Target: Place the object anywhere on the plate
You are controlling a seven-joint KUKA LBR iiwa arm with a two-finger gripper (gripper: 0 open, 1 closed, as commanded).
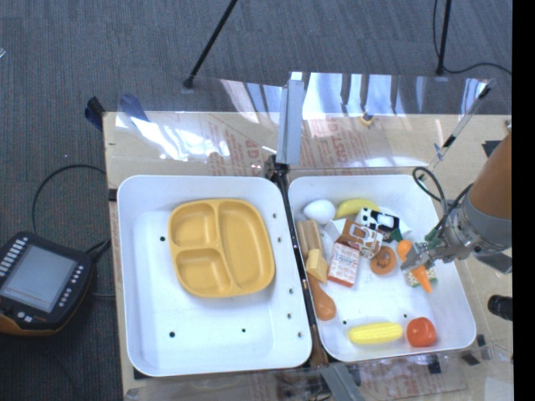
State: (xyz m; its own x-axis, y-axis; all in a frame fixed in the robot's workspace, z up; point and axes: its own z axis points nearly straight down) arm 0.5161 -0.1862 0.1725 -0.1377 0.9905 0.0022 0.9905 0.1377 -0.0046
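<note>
The yellow plate (222, 246), divided into three compartments, lies in the left bin (146, 324) with nothing on it. My gripper (420, 262) hangs low over the right side of the right bin (456, 303). Directly under and beside it lies a small orange carrot (425, 281) with a green bit, and another orange piece (405, 248) sits just to its left. Whether the gripper touches or holds any of them is hidden by the wrist. The arm reaches in from the right edge.
Several toy foods fill the right bin: a white egg (318, 210), a banana (357, 206), a red-and-white packet (343, 264), an orange disc (384, 261), corn (375, 333) and a tomato (421, 332). A rim divides the bins.
</note>
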